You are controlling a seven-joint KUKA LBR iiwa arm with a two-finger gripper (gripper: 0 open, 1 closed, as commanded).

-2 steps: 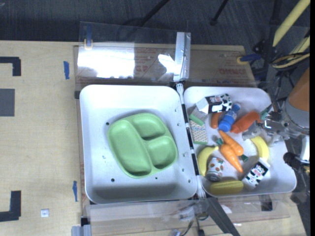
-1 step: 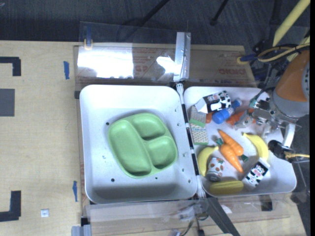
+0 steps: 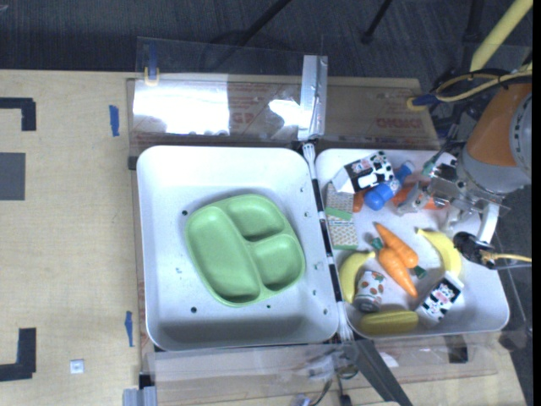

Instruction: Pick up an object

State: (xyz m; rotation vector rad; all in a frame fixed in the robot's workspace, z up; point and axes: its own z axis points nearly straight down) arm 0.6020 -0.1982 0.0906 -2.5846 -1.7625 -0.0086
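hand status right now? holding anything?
Hand: cannot be told. It sits over the right bin, beside the toys at the bin's upper end.

2 bins (image 3: 161, 227); perhaps 2 carrots (image 3: 396, 256)

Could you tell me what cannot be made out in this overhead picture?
- Gripper: its finger state is too small and blurred against clutter.
- Banana: partly hidden by the arm's wrist.
- Small can: label too blurred to read.
- Right bin: far corner covered by the arm.
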